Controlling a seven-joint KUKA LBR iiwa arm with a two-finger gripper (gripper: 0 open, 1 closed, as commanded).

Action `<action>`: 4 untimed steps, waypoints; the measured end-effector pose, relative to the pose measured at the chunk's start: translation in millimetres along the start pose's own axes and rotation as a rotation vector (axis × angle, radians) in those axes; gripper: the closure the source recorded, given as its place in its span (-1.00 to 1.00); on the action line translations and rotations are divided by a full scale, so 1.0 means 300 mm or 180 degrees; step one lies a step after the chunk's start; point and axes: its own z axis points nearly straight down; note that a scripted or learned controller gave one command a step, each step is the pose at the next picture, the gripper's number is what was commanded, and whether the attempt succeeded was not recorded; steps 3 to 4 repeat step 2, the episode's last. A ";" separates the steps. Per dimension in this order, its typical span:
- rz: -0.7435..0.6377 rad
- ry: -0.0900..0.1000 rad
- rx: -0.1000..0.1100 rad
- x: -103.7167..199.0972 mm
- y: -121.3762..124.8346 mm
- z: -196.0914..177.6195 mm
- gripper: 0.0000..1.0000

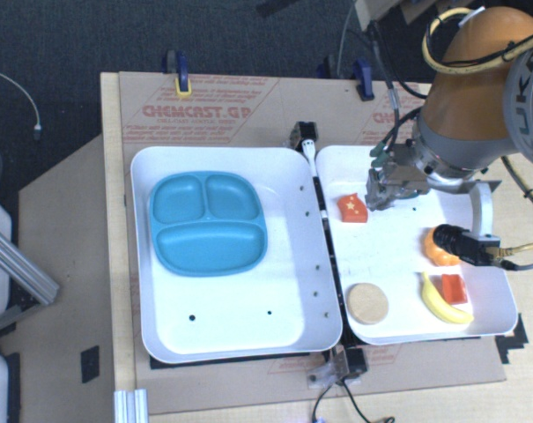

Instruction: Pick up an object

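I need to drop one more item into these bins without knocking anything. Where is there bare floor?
Left bin: bare strip along its near edge, below the blue divided plate. Right bin: a small bare patch mid-floor, between the red block and tan disc. Crowded: its right side, with orange, banana and the hand.

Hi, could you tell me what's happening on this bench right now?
A KUKA arm reaches in from the right, its gripper low over the right bin, just beside a small red block; nothing is visibly between its fingers. Also in that bin lie a round tan disc, a banana, a red piece and an orange fruit. The left bin holds a blue divided plate.
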 end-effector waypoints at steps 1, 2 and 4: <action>0.0000 0.0000 0.0001 0.160 0.022 -0.002 1.00; 0.0009 -0.0001 0.0015 0.338 0.036 0.070 1.00; 0.0009 -0.0001 0.0015 0.338 0.036 0.070 1.00</action>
